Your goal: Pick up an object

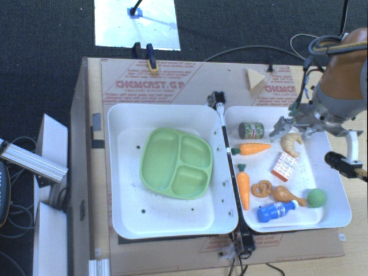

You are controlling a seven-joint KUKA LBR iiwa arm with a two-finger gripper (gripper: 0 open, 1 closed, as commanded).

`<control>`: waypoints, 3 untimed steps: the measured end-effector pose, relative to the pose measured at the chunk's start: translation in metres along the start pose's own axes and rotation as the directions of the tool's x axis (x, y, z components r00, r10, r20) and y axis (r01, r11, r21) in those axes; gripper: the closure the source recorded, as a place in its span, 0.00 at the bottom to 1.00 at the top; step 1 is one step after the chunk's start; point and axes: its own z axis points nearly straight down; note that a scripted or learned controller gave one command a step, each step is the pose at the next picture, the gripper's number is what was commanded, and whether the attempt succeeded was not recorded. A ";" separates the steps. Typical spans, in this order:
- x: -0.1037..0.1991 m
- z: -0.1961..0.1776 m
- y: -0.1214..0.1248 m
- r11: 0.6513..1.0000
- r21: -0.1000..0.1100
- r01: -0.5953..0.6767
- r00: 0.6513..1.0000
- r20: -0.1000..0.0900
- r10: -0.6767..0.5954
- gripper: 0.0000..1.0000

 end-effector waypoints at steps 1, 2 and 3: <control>-0.023 0.111 -0.001 1.000 -0.002 -0.002 1.000 0.001 0.002 0.00; 0.013 0.119 0.040 1.000 0.003 -0.006 1.000 0.010 0.005 0.00; 0.018 0.122 0.049 1.000 0.013 -0.008 1.000 0.015 0.008 0.00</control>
